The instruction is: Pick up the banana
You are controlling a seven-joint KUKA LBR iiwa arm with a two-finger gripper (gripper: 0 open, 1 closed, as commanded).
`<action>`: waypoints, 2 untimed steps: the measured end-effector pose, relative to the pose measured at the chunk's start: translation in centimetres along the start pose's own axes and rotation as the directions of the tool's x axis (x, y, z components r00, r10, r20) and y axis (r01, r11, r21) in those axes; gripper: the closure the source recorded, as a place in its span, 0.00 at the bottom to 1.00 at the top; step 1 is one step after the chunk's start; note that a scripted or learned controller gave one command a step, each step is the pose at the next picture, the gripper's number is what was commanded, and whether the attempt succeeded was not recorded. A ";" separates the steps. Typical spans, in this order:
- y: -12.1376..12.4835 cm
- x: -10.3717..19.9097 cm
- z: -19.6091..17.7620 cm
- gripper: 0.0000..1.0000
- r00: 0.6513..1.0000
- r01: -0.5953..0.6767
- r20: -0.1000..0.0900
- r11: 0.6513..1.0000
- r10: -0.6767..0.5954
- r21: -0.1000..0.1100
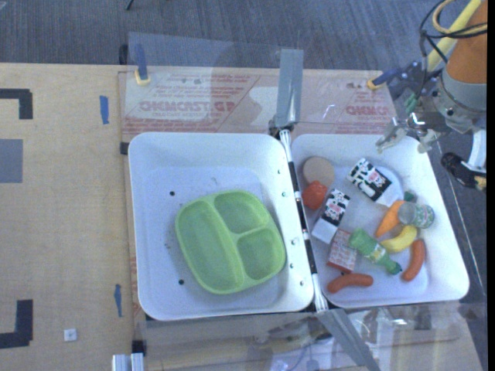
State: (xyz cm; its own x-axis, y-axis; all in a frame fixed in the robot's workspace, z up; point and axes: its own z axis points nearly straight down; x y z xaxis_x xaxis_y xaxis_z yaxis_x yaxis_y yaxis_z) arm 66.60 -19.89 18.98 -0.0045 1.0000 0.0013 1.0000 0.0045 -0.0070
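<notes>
Two white bins side by side. Left bin [155, 161]: green divided plate [230, 240], compartments bare. Right bin [452, 280]: banana [400, 240] near right wall, lying between carrot [389, 218] and green bottle [374, 252], touching both; two sausages [349, 282], two cow-print cartons [371, 178], tomato [315, 195], brown rounded item [318, 169], reddish packet [341, 250]. Gripper [407, 136] over right bin's far right corner, fingers spread apart, nothing between them, well apart from banana.
</notes>
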 end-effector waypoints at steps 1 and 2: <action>0.2 6.9 -0.1 0.00 0.999 0.046 0.001 0.999 -0.046 0.000; -2.7 4.9 7.3 0.00 0.987 -0.163 0.002 0.986 0.163 -0.027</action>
State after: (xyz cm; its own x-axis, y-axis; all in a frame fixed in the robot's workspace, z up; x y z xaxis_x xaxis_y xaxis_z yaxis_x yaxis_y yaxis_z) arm 63.78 -14.97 11.74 0.1584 0.9874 -0.0015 0.9872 -0.1584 0.0203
